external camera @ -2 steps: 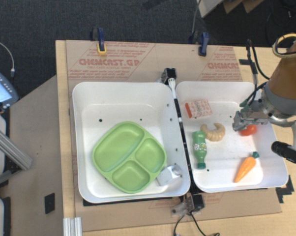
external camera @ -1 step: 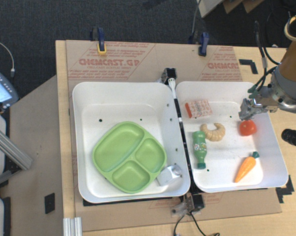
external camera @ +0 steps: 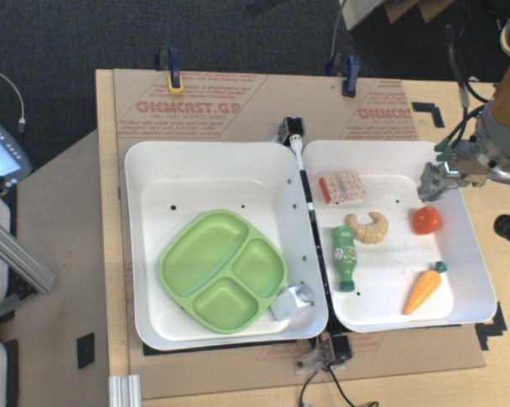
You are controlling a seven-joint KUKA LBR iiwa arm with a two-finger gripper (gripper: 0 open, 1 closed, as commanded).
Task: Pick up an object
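Cardboard-topped bench [external camera: 238, 100], 2 white bins.
Gripper [external camera: 433, 182] blurred, opening unreadable, above tomato [external camera: 426, 220]; carrot [external camera: 424, 290] lies diagonal, leafy end up-right.

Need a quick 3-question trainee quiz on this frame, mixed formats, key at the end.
1. True or false: the green divided plate lies in the same bin as the carrot.
2. Which item lies nearest the gripper? A) green bottle B) tomato C) croissant
3. Fill in: the red and white packet lies in the ___ bin in the camera view.

Key: 1. False, the plate is in the left bin. 2. B. 3. right.
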